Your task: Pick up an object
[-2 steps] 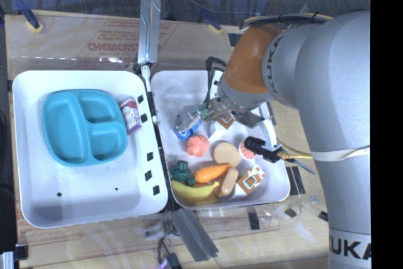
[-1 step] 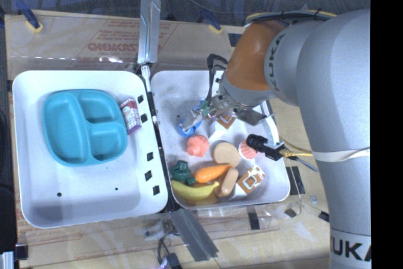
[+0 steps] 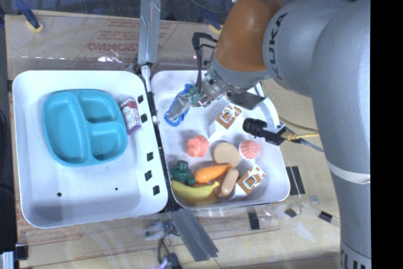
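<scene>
Nearest you, along the front edge of the right bin (image 3: 277, 189), lie a banana (image 3: 192, 191), a carrot (image 3: 212, 172) and a bread roll (image 3: 228, 182), with a pink ball (image 3: 198, 145) just behind them toward the bin's middle. Farther back, near the bin's rear left corner, you will find the claw (image 3: 196, 96) low over the floor with a blue toy (image 3: 177, 109) right at its tip; the toy's long axis slants from the claw down toward the divider between the bins. You cannot tell whether the claw is apart or clamped on the toy, so treat the grasp as unproven.
</scene>
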